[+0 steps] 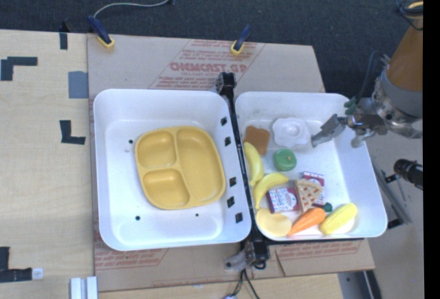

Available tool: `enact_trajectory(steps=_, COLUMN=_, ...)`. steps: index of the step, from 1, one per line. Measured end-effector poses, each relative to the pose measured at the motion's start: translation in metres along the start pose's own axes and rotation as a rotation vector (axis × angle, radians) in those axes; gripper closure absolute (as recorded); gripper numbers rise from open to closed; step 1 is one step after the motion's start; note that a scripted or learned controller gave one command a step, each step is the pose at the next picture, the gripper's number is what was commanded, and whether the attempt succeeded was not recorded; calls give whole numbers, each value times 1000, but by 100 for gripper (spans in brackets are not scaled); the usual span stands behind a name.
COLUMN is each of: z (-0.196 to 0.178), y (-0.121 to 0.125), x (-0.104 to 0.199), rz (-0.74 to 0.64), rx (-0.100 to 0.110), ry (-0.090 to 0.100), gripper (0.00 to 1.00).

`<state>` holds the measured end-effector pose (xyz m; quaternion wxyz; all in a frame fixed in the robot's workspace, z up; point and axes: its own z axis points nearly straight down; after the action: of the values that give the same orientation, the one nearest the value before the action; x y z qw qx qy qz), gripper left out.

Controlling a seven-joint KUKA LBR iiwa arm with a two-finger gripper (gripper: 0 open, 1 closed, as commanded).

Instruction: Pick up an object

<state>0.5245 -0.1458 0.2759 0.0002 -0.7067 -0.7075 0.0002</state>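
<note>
The right bin [357, 174] holds several toy foods. There is a brown slice [257, 137], a white cup [290, 130], a green round piece [284, 159], two bananas [265, 184], a red carton [280, 200], a pizza slice [311, 191], a carrot [306, 220] and a yellow corn piece [339, 217]. My gripper [342, 137] hangs over the bin's upper right part, just right of the white cup. It is open with nothing between its fingers, and one grey finger [325, 133] points toward the cup.
The left bin [113, 119] holds a yellow divided plate [180, 167]. A black divider [234, 153] runs between the bins. Yellow clamps [102, 35] pin the cardboard at the back. The arm's wrist [405, 78] stands at the right.
</note>
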Motion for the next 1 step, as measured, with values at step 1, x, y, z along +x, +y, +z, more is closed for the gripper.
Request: enact_trajectory(steps=1, z=166, y=9, x=-28, rz=2, rx=6, ry=2, gripper=0)
